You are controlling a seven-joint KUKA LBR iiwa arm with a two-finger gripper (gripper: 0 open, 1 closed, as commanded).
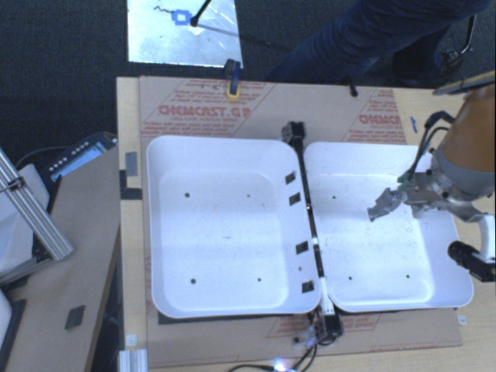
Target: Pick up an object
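Where claw [377, 210] hangs over right bin [387, 285], finger state unclear; object indiscernible.

My bench is a pale wooden board [256, 346] overlaid with a brown cardboard sheet printed in red lettering [205, 108]. Behind it lies dark blue-grey carpet [62, 45], and on that carpet rests a shiny square metal plate [184, 22] catching the light — bright and scuffed. To the side I see a second light wooden table [70, 239] carrying a slanted silver aluminium rail [31, 211] and a dark handheld control panel [77, 155].
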